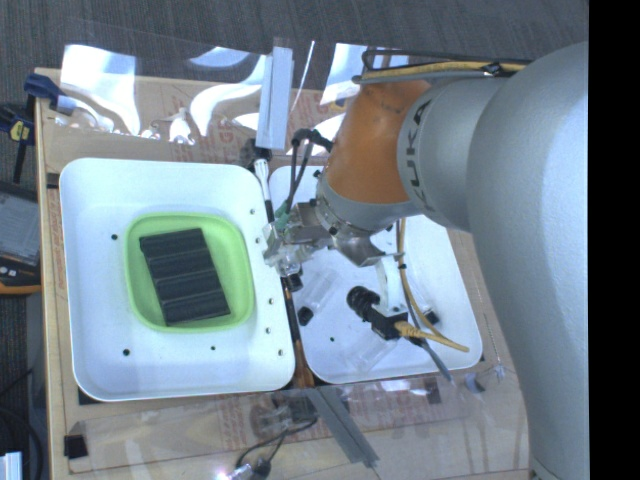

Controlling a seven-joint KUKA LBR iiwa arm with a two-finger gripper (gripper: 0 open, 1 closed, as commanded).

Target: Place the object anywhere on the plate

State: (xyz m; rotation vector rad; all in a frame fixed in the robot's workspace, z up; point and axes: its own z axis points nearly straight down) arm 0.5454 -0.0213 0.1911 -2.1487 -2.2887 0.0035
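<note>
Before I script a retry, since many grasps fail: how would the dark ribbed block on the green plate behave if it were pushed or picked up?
The dark block looks flat and broad, so it probably slides rather than rolls or tips. Its ribbed top suggests decent grip. It lies inside the green plate, whose raised rim would likely stop a sideways push.

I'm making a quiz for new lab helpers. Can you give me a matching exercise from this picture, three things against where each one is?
Things:
1. dark ridged block
2. green plate
3. arm

Places:
A. over the right bin
B. in the left bin
C. on the green plate

Pairs: 1-C, 2-B, 3-A
</note>
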